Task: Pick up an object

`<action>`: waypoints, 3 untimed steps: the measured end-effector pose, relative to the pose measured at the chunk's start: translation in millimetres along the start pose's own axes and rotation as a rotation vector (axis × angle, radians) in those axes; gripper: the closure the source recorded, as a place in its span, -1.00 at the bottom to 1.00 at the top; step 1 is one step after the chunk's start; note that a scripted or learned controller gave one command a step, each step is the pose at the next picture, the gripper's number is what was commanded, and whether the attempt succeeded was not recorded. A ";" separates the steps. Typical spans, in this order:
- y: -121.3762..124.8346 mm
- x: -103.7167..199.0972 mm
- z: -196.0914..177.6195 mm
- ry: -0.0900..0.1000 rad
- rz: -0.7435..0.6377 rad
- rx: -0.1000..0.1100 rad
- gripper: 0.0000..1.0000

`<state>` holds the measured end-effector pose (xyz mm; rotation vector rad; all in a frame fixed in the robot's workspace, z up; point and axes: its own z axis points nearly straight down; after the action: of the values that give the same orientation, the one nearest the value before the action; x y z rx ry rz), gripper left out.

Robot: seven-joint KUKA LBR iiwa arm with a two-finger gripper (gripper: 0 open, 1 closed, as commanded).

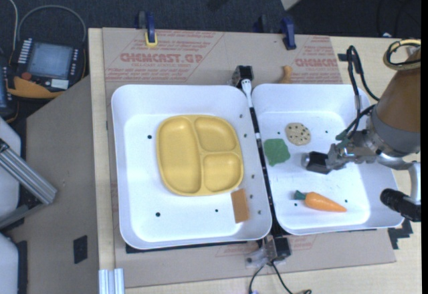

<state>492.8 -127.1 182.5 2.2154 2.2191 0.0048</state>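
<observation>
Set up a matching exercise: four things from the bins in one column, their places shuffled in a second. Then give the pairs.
1. yellow divided plate
2. cookie
3. carrot
4. tan block

A. view's right bin, near its lower edge
B. beside the plate's lower right corner
C. middle of the view's left bin
D. just above and right of the green piece

Pairs: 1-C, 2-D, 3-A, 4-B

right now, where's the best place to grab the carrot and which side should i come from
Probably grip the carrot across its thick orange body, just beside the green top, coming straight down. It lies flat on the white bin floor, tapering toward the view's right, with bare floor along both long sides, so closing across the narrow width should hold.
</observation>
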 end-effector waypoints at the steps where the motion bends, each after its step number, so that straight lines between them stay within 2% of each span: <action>1: 1.8 -0.3 -42.7 0.000 0.000 0.000 1.00; 2: 25.0 52.4 -51.8 0.001 -0.004 0.002 1.00; 3: 49.4 99.3 -39.0 0.002 -0.004 0.004 1.00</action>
<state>541.7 -27.6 221.6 2.2142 2.2264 0.0023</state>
